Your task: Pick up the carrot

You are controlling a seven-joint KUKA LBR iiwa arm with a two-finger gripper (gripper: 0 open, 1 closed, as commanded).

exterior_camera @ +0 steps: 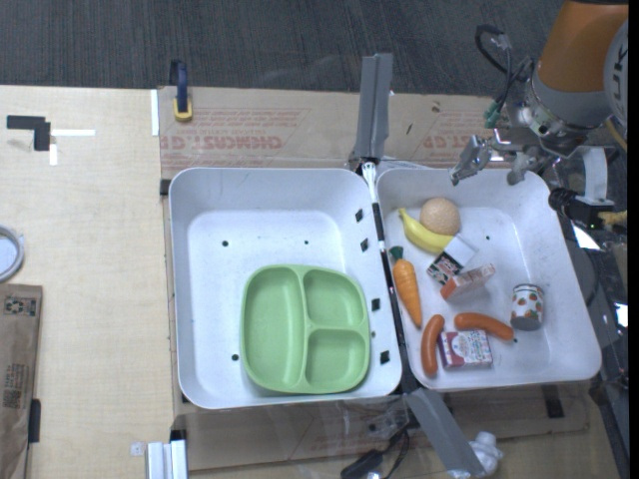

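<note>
Lying by bin wall, carrot [405, 285], backwards red lettering on cardboard [240, 133]

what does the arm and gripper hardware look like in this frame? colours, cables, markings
The KUKA arm has a broad orange band over a rounded grey wrist section. Black cables loop along its left side, with a small green part by the wrist. The two-finger gripper is bare grey metal, with thin angular fingers. No readable markings on it.
</note>
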